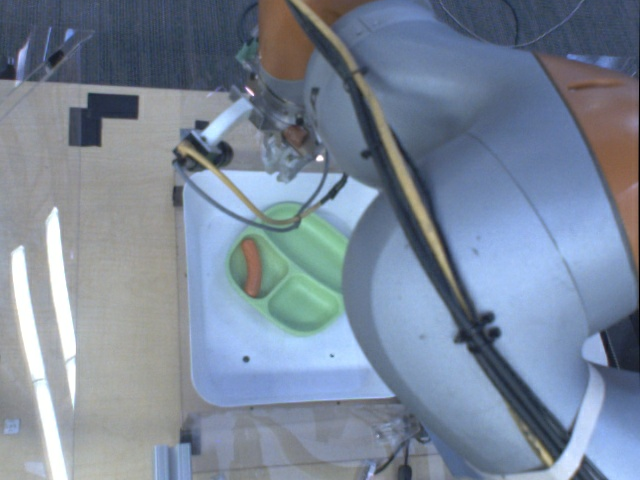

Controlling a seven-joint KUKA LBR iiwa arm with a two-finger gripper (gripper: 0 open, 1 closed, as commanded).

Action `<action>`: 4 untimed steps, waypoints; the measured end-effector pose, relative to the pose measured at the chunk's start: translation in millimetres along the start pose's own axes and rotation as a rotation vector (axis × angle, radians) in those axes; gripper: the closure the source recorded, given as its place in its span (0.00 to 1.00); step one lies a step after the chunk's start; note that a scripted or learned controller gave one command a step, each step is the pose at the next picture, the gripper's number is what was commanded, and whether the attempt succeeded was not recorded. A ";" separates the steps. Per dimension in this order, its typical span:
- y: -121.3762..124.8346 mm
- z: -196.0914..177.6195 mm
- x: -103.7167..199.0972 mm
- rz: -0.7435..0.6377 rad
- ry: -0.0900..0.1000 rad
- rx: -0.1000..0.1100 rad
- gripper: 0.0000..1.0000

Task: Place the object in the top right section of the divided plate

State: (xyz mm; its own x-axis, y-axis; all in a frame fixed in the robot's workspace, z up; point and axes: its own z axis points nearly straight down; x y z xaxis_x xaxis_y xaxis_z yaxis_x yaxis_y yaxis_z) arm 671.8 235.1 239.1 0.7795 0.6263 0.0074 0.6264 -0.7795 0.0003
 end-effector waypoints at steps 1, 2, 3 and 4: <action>1.2 -9.2 1.4 0.000 0.003 0.001 1.00; 2.5 -18.2 2.7 0.000 0.005 0.002 1.00; 3.5 -26.6 4.1 -0.001 0.006 0.003 1.00; 4.1 -35.0 5.6 -0.002 0.008 0.004 1.00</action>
State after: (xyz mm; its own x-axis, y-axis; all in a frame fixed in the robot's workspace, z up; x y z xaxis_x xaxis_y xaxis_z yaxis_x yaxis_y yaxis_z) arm 678.6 235.3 274.2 0.7780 0.6281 0.0156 0.6282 -0.7780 -0.0039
